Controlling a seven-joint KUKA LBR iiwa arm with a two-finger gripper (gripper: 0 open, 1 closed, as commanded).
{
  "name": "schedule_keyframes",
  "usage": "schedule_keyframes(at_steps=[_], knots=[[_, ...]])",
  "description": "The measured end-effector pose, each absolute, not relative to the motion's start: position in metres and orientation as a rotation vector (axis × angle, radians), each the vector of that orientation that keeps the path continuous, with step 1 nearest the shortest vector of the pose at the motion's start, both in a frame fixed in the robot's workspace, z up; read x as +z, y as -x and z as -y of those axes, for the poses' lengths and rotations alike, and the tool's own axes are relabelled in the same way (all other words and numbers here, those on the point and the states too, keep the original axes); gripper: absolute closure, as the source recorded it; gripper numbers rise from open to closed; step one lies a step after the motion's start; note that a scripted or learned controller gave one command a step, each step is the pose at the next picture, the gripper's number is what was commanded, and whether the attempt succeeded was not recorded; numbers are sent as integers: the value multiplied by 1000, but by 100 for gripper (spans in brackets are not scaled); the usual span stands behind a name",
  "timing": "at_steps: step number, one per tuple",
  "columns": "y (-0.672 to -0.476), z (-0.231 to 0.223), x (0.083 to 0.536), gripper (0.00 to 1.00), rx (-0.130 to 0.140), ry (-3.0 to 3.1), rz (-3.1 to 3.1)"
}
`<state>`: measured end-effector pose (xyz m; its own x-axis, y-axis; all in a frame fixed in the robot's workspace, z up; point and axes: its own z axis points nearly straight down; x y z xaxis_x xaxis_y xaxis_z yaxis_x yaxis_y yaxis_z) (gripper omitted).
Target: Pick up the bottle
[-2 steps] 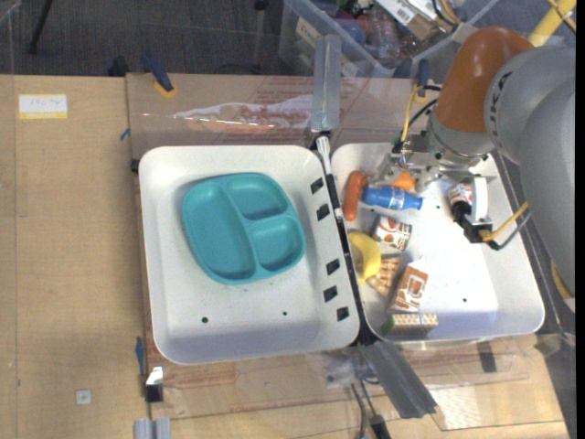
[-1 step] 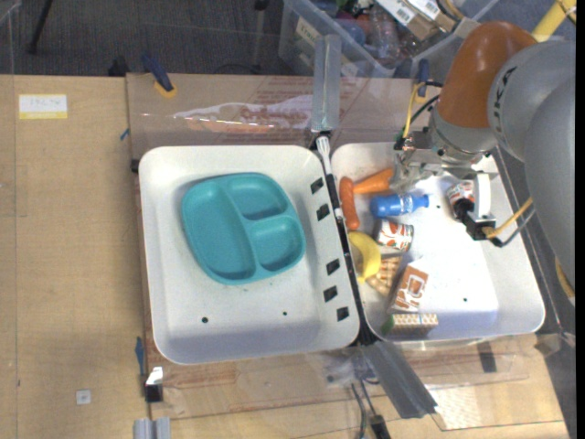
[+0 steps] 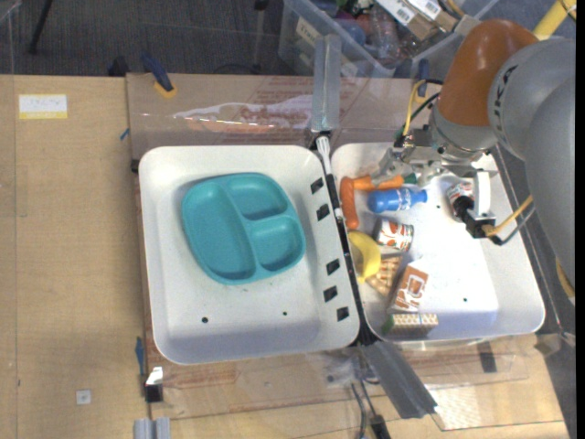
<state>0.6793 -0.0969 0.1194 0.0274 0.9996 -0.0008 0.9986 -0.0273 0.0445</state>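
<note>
Camera view, from above and at a slant, showed us a wooden table (image 3: 64, 245) bearing two shallow white bins side by side. We saw the left bin (image 3: 174, 323) holding a teal divided plate (image 3: 242, 227), lying flat near its middle. We saw the right bin (image 3: 512, 300) holding a cluster of small things toward its left wall: an orange carrot-like piece (image 3: 349, 198), a yellow banana-like piece (image 3: 366, 254), a can with an orange and white label (image 3: 395, 234), and a small printed box (image 3: 411, 289). The bottle (image 3: 398, 199), blue with a white cap, lay on its side near the bin's back left, just beside the orange piece and just above the can. The grey arm with its orange band (image 3: 475, 71) reached in from the right, and the end effector (image 3: 413, 165) hung low just above the bottle. We could not tell how its gripping parts stood, nor whether they touched the bottle. Behind the bins we saw a clear crate (image 3: 384, 16) of mixed objects.
</note>
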Motion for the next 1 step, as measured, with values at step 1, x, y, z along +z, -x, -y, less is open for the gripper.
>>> schedule_keyframes(at_steps=[1], knots=[[-669, 96, 90, 0, 8, -2241, -2190]])
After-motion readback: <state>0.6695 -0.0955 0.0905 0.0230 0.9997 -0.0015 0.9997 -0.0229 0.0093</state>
